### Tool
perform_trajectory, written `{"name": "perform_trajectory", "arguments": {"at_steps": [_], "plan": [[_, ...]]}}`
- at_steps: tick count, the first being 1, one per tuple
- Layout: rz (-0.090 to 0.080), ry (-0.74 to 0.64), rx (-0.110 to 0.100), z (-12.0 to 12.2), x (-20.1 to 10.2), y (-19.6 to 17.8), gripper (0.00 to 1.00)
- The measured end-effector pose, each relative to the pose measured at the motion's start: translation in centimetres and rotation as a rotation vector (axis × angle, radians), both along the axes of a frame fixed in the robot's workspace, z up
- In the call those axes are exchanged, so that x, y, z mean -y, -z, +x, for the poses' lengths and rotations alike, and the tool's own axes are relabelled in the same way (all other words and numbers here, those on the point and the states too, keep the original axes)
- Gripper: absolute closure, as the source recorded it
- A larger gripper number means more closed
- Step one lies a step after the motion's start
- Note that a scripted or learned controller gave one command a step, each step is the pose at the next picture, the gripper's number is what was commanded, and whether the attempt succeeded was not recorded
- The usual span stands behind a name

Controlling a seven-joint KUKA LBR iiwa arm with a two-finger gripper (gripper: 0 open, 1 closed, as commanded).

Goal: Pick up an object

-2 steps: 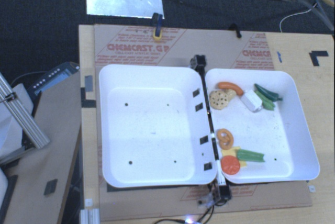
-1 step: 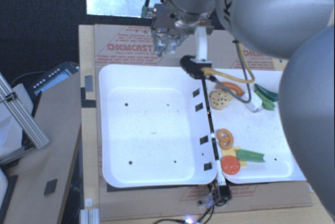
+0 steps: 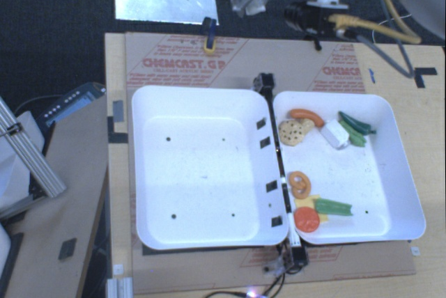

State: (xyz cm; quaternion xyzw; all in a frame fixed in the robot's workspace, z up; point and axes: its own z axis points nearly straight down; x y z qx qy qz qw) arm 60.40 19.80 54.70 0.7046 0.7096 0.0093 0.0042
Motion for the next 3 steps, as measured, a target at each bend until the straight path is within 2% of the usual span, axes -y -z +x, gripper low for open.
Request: {"name": "perform_trajectory", "arguments": {"at_steps": [1,2,3], "plan": [[-0.004,-0.005,-0.02,-11.8,-2.0,1.1,1.0],[-0.007,0.009,-0.018,-11.8,2.7,1.2,1.0],[-0.013,0.002,-0.032,-8.5,-3.2,25.8,1.0]]}}
